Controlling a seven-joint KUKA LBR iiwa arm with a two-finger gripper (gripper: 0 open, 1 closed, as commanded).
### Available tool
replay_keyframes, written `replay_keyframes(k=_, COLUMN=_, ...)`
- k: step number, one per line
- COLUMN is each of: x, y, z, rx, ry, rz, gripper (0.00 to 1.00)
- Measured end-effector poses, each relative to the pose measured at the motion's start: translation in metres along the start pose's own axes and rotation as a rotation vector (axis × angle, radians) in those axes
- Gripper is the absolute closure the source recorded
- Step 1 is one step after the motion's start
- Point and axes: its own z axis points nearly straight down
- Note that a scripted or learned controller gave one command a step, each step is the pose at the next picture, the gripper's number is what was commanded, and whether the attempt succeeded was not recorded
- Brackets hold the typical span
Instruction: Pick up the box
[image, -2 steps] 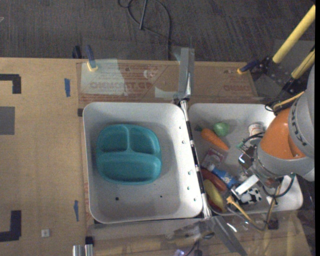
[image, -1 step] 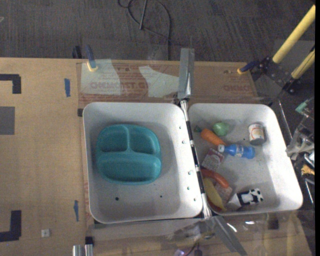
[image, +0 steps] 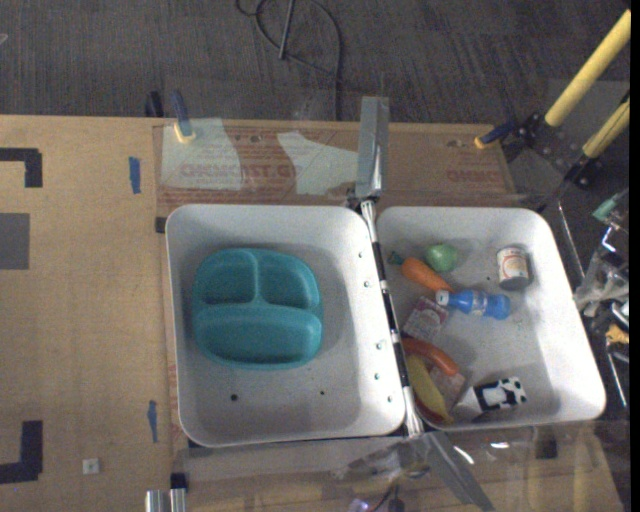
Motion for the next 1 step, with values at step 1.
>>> replay_keyframes(k=1, x=0.0151, y=0.0132, z=-0.0125, rx=-0.002, ry=0.001, rz=-0.193, gripper=1.00)
